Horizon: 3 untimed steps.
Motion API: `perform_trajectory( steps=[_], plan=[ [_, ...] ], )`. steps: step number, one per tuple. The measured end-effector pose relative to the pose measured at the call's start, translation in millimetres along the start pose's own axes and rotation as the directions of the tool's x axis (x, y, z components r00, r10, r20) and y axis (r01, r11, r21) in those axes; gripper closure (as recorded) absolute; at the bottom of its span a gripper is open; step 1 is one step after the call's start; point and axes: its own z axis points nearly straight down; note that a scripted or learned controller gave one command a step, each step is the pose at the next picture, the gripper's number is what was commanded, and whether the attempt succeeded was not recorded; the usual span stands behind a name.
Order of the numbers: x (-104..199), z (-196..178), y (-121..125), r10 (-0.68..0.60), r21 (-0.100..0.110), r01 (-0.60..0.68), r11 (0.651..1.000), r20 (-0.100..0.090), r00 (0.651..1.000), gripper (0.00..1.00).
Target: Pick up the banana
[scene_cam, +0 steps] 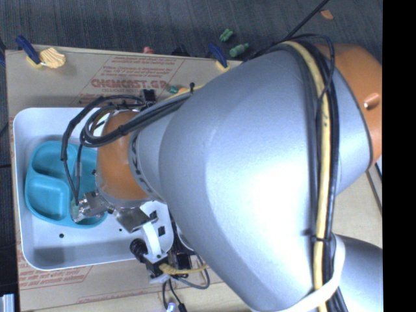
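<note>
My grey arm (260, 174) takes up most of the camera view, its orange band (117, 161) hanging over the left white bin (39, 252). The wrist hardware (146, 229) points down into that bin, next to a blue dish. The arm's bulk covers the gripper's tips. No banana can be made out in the uncovered part of the bin.
A blue divided dish (49, 184) lies at the left side of the left bin. Black cables (81, 135) loop from the wrist over the dish. Cardboard (130, 73) lines the bench behind the bin. The arm covers the right bin.
</note>
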Motion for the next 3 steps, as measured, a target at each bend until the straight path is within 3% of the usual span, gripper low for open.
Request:
perform_trajectory(
  steps=[1,2,3],
  plan=[
    [-4,-8,-2,0.002,0.012,-0.002,1.000,0.004,1.000,1.00],
    [-6,-17,-2,0.004,0.013,-0.004,1.000,0.009,1.000,1.00],
    [-102,-87,-33,-0.060,0.007,0.060,0.998,-0.012,0.998,1.00]
  ],
)
